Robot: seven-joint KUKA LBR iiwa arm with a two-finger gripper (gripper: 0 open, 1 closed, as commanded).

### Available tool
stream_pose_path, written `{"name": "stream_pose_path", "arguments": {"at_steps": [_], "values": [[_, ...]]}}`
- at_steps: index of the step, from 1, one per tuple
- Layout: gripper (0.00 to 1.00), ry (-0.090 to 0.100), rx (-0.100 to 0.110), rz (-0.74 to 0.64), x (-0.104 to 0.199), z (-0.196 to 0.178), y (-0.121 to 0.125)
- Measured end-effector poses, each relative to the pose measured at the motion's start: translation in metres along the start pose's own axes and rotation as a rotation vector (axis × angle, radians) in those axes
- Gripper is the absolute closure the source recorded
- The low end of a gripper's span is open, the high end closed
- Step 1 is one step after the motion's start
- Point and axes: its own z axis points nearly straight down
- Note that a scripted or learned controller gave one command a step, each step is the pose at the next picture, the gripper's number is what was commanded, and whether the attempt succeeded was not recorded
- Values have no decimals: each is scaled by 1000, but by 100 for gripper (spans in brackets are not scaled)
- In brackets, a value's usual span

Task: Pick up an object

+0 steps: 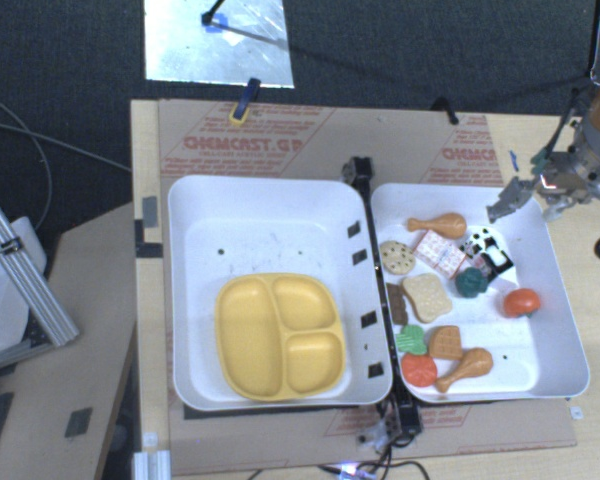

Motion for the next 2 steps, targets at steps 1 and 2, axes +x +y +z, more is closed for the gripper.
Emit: {"name": "stream_pose_path", "arguments": {"at_steps": [1, 2], "values": [[0, 4, 11, 7, -30, 148, -51], [0, 3, 8, 5, -29, 169, -112]]}}
